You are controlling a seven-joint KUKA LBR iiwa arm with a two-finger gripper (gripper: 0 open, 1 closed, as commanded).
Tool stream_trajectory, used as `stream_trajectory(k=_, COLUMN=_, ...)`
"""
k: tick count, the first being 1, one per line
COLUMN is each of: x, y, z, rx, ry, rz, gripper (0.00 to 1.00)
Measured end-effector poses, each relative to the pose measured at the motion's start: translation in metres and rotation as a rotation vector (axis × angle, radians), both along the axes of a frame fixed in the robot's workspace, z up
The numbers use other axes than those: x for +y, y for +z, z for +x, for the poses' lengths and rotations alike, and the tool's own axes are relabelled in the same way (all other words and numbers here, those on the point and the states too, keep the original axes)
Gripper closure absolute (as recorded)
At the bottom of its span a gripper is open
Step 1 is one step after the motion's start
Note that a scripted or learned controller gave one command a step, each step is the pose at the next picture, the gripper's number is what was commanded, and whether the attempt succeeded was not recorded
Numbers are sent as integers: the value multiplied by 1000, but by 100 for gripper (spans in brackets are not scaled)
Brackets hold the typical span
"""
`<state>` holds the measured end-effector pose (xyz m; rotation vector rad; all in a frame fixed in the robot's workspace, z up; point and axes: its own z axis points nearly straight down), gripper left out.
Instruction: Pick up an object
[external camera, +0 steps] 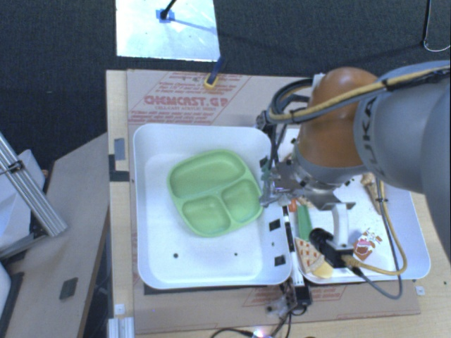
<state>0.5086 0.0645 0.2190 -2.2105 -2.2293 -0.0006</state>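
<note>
Jaws' state I cannot tell; my gripper [270, 189] hangs beside green plate [215, 192]'s edge. Nothing lifted; pick outstanding.

Green divided plate [213, 192] in left white bin [151, 259], arm [366, 125] over right bin [416, 248]

Two bins side by side on the bench, arm over the seam between them.

Left bin [151, 259]: divided plate [211, 192] in its upper middle, nearer the right wall. Right bin [416, 255], lower right of frame: several small items [317, 252] crowded at its lower left, partly under the arm [366, 129]. Gripper [271, 189] at the plate's right rim. A flat sheet [165, 20] lies at upper left, behind the bins.
</note>
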Motion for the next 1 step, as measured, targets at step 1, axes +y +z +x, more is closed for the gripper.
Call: stream_trajectory(k=1, x=-7, y=15, z=-4, rx=-4, ry=-8, rz=-1, gripper=100)
